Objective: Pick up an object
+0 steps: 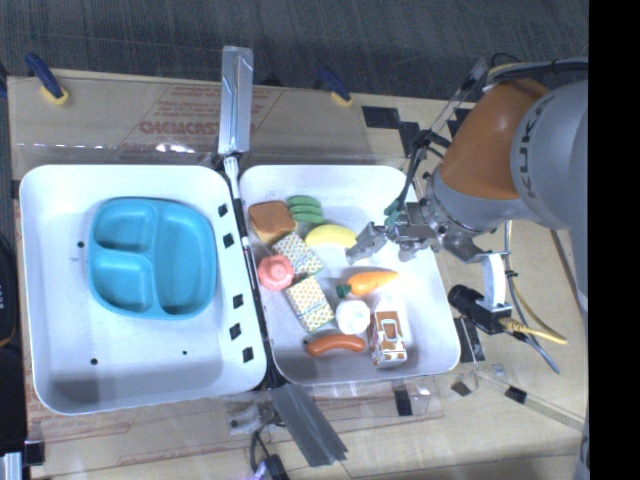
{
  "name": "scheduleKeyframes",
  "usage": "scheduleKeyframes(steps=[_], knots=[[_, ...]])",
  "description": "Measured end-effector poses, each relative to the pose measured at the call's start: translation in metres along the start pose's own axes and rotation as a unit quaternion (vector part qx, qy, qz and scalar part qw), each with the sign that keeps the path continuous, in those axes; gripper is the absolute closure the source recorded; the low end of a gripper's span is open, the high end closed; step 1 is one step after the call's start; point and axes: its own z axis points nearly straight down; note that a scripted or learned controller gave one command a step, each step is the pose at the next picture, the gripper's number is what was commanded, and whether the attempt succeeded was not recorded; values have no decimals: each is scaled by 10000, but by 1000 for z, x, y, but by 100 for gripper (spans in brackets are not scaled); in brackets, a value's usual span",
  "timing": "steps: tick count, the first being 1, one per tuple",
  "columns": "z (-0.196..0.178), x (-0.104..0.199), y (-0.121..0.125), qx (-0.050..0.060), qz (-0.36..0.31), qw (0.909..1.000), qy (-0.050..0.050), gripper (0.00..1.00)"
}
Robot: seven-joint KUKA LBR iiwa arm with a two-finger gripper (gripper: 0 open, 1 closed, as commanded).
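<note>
divided plate [153, 255]: light blue
bins [50, 298]: white
carrot [368, 282]: orange, green top
banana [331, 236]: yellow
sausage [335, 345]: red-brown
bread [270, 219]: brown
egg [352, 317]: white
two blocks [309, 303]: pale, fine checkered pattern
arm [545, 158]: grey, orange band
clamps [46, 78]: blue with yellow tips
bench [110, 108]: tan, red print

Lighting: even, moderately bright overhead light, slightly cool in tone. Glare: soft sheen on the white rims of the left bin [40, 183] and right bin [330, 173]. Shadows: faint, short, diffuse under the blue tray [155, 258]; grey patch in the left bin's near corner. Sharpness: mildly soft throughout, low resolution; small print on the desk [120, 103] barely legible.
</note>
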Motion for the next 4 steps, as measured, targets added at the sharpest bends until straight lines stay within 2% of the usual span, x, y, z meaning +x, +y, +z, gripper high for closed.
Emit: scheduleKeyframes(steps=[1,2,3,4], knots=[[111,-44,6,-24,-492,9988,-9,0],[112,-10,-28,-15,-1186,9929,-3,0],[102,-11,-27,-15,-1207,9927,-10,100],[-40,64,-13,-34,-1877,9822,-16,100]])
